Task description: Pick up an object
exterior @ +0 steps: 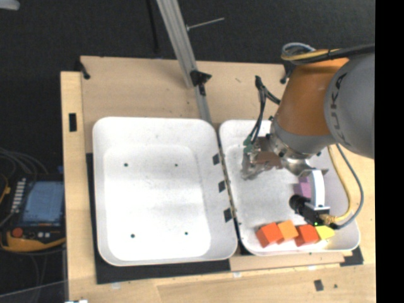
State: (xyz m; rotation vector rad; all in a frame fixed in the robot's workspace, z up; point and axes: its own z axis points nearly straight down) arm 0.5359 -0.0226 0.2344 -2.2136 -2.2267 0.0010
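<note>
1. The grey arm with its orange band (309, 100) reaches in from the right and hangs over the right-hand shallow white bin (249, 131).
2. The end effector (255, 163) sits low over the far-left part of that bin, close to the divide between the two bins; it is a dark, blurred cluster of metal, and whether it is released or clenched I cannot tell.
3. Nothing can be made out between its tips from this angle.
4. Along the near edge of the right bin lies a row of small blocks: an orange-red block (270, 233), a lighter orange block (288, 230) just beside it, a red block (307, 234) next, and a yellow block (324, 232) at the right end.
5. A purple block (305, 187) lies farther back, near the right side, partly hidden by a white part of the wrist.
6. All of these are well apart from the end effector.
7. The left-hand shallow white bin (158, 188) lies beside it on the pale wooden table (126, 81).
8. A grey metal pole (180, 36) slants across the far side.
</note>
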